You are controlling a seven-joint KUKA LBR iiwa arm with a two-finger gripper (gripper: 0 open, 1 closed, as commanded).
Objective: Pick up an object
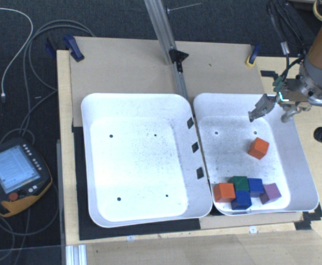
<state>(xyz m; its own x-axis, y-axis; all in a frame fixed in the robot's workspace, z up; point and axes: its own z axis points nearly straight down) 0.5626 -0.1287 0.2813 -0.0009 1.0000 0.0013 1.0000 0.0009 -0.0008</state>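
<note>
Bench (128,65) of pale board, bearing two shallow white bins side by side. Left bin (95,148) broad and speckled; right bin (216,115) holding every block in sight. Grey arm with orange band (321,48) reaching in from the right edge, wrist held above the right bin's far right corner, tilted inward and down. Gripper (272,109) hanging over that corner with two fingers spread apart, one pointing down-left toward the bin floor, the other out by the rim; nothing between them, so open and empty. Cluster of blocks along the near wall: orange cube (224,191), green cube (239,183), blue cube (255,186), second blue cube (241,200), purple cube (271,192), pressed against one another. Lone orange-red cube (258,148) apart from that cluster, on the bin floor, set cornerwise, lying just toward the camera and slightly left of the gripper. Probably the easiest target, being nearest and clear on all sides; likely calls for a short shift toward the near side, then a straight descent. No long axis to match, though the cornerwise faces may call for some wrist turn.
</note>
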